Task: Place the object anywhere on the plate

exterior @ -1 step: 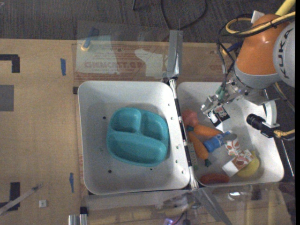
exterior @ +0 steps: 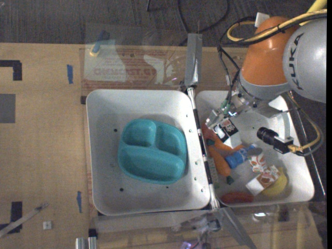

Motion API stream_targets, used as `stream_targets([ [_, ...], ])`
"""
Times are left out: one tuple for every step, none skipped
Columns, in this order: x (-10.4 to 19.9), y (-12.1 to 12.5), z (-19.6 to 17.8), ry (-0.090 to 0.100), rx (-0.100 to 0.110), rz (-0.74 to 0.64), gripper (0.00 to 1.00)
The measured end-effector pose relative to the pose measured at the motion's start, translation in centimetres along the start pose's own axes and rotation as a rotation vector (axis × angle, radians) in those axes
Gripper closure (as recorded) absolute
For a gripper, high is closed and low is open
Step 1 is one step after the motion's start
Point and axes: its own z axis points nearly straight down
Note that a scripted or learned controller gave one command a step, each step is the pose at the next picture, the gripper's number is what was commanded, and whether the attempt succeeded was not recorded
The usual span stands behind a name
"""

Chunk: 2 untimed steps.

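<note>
two shallow white bins sit side by side on the wooden surface (exterior: 41,154). the left bin (exterior: 104,113) holds one thing: a teal plate (exterior: 152,151) with three compartments, lying flat near the middle. nothing rests on the plate.

the right bin (exterior: 298,188) holds a small heap of things: one orange carrot-shaped piece (exterior: 220,161) lying along the bin's left wall, one blue piece (exterior: 239,155) just beside it, one red piece (exterior: 237,196) near the bottom wall, one yellow piece (exterior: 280,184) at the lower right, and two small white cartons with red print, one (exterior: 257,163) above the other (exterior: 263,181), the lower touching the yellow piece.

the one arm (exterior: 282,56) reaches in over the right bin's upper part, and its hand (exterior: 224,124) hangs low above the bin's upper left, near the top end of the carrot-shaped piece. i cannot tell how the hand is set, or whether it grips anything.
</note>
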Motion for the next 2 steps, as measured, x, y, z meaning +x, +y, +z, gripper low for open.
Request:
stream_targets([
  [8.1,4.5,0.0,-0.002,-0.003,-0.081,1.00],
  [12.4,5.8,2.0,0.000,0.001,-0.203,1.00],
])
